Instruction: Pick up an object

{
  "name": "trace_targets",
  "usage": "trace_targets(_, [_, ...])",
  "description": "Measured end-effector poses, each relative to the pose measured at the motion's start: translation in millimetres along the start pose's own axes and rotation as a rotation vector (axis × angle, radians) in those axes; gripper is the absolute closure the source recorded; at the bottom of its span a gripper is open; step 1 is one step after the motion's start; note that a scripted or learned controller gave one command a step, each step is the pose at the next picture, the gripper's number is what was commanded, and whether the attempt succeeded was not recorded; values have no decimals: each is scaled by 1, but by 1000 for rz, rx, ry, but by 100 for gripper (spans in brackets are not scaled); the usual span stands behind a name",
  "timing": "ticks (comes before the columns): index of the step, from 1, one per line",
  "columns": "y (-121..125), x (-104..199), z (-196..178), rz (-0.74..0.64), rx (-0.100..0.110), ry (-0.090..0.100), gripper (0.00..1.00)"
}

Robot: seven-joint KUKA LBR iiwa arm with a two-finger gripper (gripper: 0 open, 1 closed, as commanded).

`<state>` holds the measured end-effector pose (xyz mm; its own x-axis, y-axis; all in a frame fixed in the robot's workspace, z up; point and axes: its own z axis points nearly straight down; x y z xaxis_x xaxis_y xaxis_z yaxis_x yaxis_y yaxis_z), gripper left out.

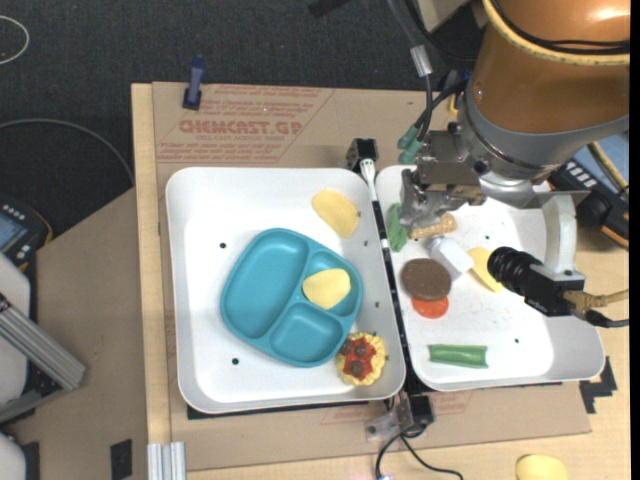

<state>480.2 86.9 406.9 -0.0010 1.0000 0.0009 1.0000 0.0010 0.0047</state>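
Relative to the teal divided plate (285, 296), which lies flat in the left bin, the objects are placed as follows. A pale yellow chip-like piece (326, 287) is seen resting in the plate's right-hand compartment. A second yellow piece (335, 211) is found just beyond the plate's upper right edge. A red and yellow tart-like item (362, 358) is set against the plate's lower right corner. Further right of the plate, in the other bin, a brown disc (426, 278) is seen lying over a red disc (432, 307), and a green bean-like stick (458, 354) is laid flat below them.
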Motion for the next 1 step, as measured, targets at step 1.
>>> trace_targets(1, [0, 9, -39, -1, -2, 1, 100])
